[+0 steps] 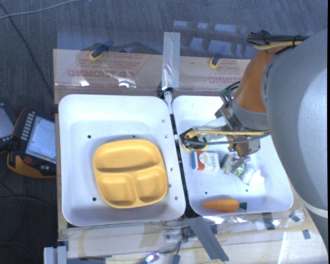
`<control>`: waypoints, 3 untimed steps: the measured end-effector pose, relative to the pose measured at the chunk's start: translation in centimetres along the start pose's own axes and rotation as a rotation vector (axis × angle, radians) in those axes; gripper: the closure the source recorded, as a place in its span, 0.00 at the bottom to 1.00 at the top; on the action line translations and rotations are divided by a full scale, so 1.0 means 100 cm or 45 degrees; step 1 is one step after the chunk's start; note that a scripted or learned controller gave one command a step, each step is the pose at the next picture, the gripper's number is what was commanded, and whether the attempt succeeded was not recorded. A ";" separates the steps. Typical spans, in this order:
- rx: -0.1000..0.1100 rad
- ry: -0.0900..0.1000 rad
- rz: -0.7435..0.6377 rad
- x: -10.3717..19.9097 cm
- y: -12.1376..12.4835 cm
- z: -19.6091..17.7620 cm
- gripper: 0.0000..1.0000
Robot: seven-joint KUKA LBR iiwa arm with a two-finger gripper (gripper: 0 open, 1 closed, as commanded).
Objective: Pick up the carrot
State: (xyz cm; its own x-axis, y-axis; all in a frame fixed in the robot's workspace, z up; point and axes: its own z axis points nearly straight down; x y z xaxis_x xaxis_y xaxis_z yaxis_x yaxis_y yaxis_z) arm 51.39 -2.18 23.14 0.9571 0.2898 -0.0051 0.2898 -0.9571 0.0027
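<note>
The claw hovered in the right bin, its grip impossible to tell, with the carrot lying nearer.

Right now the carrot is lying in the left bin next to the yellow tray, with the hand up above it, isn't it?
Not quite. The camera view shows the carrot lying in the right bin, near its front edge. The yellow tray sits alone in the left bin. The hand is indeed up above the carrot.

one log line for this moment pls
task: pick up carrot | carrot: lying at right bin front edge, untouched | pincer: above bin middle, apart from carrot
</note>
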 end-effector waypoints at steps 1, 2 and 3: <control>-0.001 -0.006 -0.004 0.000 0.000 -0.008 1.00; 0.001 -0.003 -0.320 0.063 0.019 0.032 1.00; 0.005 -0.001 0.068 0.084 -0.073 -0.016 1.00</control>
State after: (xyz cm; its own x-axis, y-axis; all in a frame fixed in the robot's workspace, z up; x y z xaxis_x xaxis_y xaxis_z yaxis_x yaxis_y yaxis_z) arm 57.28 7.23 24.72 0.9712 0.2383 -0.0055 0.2383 -0.9712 -0.0007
